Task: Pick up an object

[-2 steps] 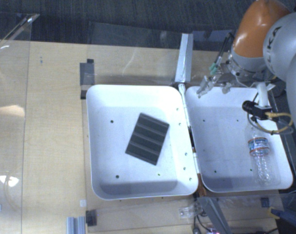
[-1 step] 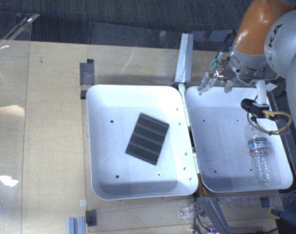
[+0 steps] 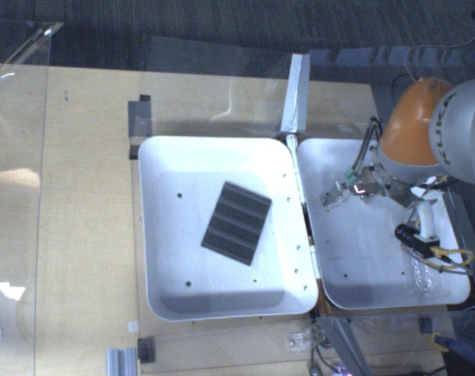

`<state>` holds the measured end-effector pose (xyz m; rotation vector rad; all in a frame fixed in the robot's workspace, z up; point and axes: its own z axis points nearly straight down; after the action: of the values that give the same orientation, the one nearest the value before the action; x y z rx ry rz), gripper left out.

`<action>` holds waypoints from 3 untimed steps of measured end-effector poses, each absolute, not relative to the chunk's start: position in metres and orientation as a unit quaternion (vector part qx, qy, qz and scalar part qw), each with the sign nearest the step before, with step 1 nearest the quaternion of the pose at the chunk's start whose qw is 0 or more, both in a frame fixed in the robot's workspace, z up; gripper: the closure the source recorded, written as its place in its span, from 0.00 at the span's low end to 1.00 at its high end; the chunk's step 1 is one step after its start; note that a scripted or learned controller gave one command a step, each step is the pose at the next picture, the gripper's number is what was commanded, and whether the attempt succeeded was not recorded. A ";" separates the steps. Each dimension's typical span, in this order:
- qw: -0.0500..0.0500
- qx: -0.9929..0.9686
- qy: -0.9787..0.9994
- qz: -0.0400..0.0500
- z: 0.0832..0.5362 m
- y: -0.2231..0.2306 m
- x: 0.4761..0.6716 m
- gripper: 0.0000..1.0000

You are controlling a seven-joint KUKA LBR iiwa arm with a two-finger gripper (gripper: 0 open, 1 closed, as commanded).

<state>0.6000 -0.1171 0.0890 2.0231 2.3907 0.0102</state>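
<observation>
Ridged dark block (image 3: 237,222) is parked flat mid left bin (image 3: 155,210), well apart from the gripper (image 3: 335,196), which is hung over the right bin (image 3: 354,280); finger state can't be told.

The arm (image 3: 456,128) is built of smooth, rounded grey casing, with a glossy orange band (image 3: 413,124) bulging above the wrist. Thin dark cables (image 3: 370,143) run down beside the orange section toward the metallic gripper (image 3: 343,190), where a small green and a small reddish light glow. A black fitting with yellow wire (image 3: 421,241) hangs below the wrist.
</observation>
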 end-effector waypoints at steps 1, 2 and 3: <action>0.004 0.555 0.832 0.002 0.121 -0.123 0.606 0.00; -0.003 0.561 0.828 -0.003 0.090 -0.107 0.668 0.00; 0.003 0.640 0.769 0.002 0.183 -0.140 0.604 0.00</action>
<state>0.6040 -0.1400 0.1825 2.0063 2.4099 0.0064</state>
